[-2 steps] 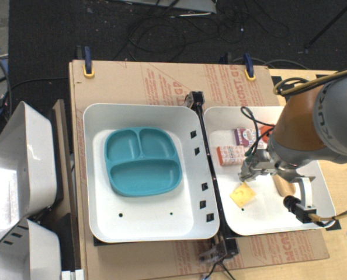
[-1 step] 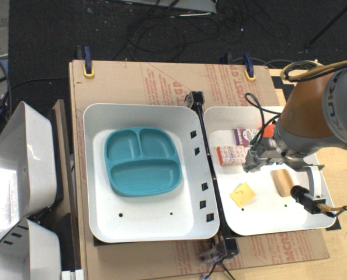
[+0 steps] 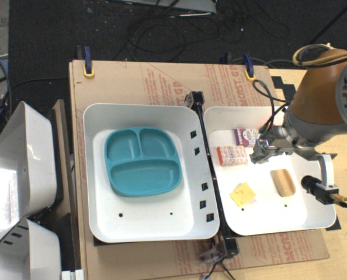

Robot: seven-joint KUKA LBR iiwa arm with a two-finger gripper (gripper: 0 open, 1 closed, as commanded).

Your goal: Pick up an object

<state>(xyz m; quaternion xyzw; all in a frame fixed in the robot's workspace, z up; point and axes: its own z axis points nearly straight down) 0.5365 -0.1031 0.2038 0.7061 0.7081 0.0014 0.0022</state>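
Observation:
The right bin [image 3: 313, 214] holds a purple-and-white packet [image 3: 245, 136], a pink-and-white packet [image 3: 231, 155], a yellow wedge [image 3: 243, 195] and a tan bread-like loaf [image 3: 284, 182]. My gripper [image 3: 263, 153] hangs low over the right bin, just right of the two packets and above-left of the loaf. Its dark fingers point down toward the bin floor, and nothing shows between them. The left bin [image 3: 97, 214] holds a teal divided plate [image 3: 143, 161].
A black divider with clips [image 3: 205, 156] runs between the two bins. The grey and orange arm [image 3: 322, 101] covers the right bin's far right corner. White tubs [image 3: 18, 168] stand off the bench at the left. Cables lie on the dark floor behind.

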